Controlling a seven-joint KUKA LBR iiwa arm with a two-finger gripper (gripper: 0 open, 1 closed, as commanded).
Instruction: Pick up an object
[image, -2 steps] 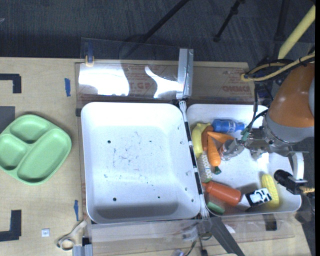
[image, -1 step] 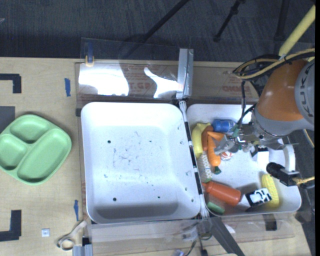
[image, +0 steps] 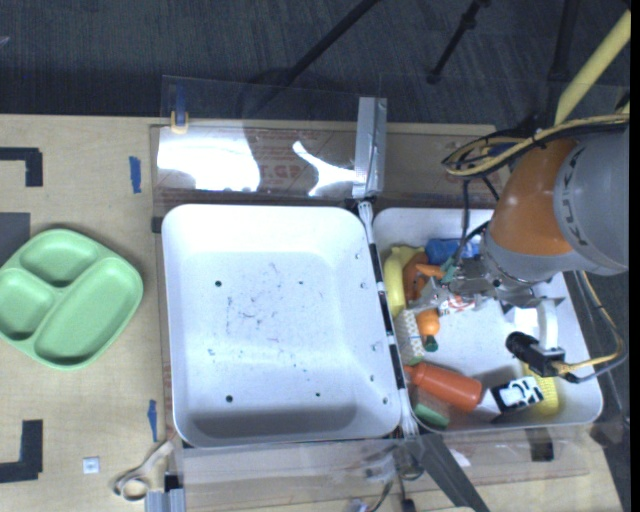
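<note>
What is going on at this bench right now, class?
A grey robot arm with an orange band reaches from the right into the right bin, which holds a clutter of small things, among them an orange bottle-like object and a yellow piece. Its end effector sits low over the pile; whether it has grasped anything cannot be made out. A green divided plate lies left of the left bin.

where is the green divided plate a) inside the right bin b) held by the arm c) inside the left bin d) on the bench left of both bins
d: the green divided plate lies on the wooden bench, left of the left bin and outside it, while the arm reaches over the right bin.
</note>
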